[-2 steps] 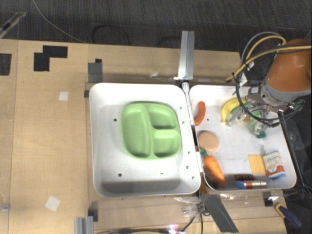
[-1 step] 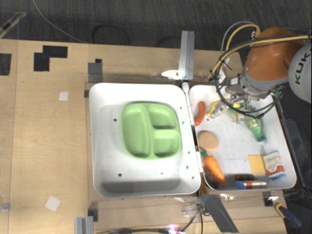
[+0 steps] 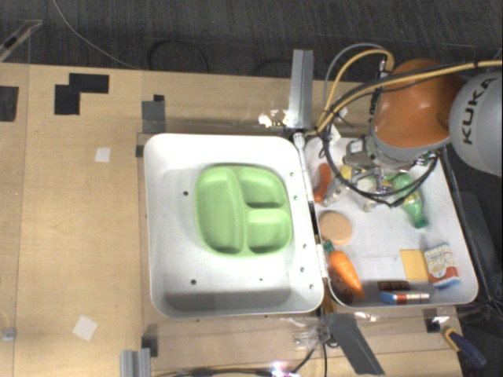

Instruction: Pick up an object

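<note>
Your pincer (image 3: 383, 185), its grip state impossible to tell from above, hangs over the right white bin's (image 3: 464, 234) far end, the green plastic bottle (image 3: 410, 199) lying just beside it, long axis running toward the near-right corner.

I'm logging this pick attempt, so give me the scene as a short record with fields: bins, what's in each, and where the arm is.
left bin: holds a green divided plate
right bin: carrot, round tan disc, yellow block, small carton, marker, green bottle, orange item by the left wall
arm: over the back of the right bin
gripper: low above the bin floor, finger state unclear
</note>
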Available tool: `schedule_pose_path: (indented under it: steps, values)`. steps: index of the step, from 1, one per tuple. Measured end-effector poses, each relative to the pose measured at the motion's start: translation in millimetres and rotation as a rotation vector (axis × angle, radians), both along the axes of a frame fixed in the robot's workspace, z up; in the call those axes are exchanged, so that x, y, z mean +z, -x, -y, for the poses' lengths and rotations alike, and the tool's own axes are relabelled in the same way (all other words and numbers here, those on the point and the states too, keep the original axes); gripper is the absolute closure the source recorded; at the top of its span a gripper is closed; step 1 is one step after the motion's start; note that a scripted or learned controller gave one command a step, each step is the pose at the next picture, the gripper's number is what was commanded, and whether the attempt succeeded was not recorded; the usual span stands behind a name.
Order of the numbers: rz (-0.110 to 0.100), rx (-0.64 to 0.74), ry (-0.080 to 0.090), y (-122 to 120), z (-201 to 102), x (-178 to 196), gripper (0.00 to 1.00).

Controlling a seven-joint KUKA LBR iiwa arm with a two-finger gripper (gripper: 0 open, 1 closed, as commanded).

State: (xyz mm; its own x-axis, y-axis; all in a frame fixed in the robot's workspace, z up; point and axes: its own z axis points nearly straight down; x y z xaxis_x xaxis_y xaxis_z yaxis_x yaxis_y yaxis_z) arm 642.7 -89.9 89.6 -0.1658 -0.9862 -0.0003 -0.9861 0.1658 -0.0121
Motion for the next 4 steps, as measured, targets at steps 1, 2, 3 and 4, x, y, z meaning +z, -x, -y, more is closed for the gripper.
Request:
schedule_pose_path:
  steps: [1, 2, 3, 4]
  values:
    - [0.014, -0.001, -0.007, -4.1, -3.6, 15.1, 1.0]
    - [0.009, -0.032, -0.002, -29.4, 19.4, 153.6, 1.0]
    - [-0.005, 0.296, -0.001, -27.0, 116.8, 104.7, 1.0]
    - [-0.005, 0.585, 0.001, -16.1, 108.3, 69.2, 1.0]
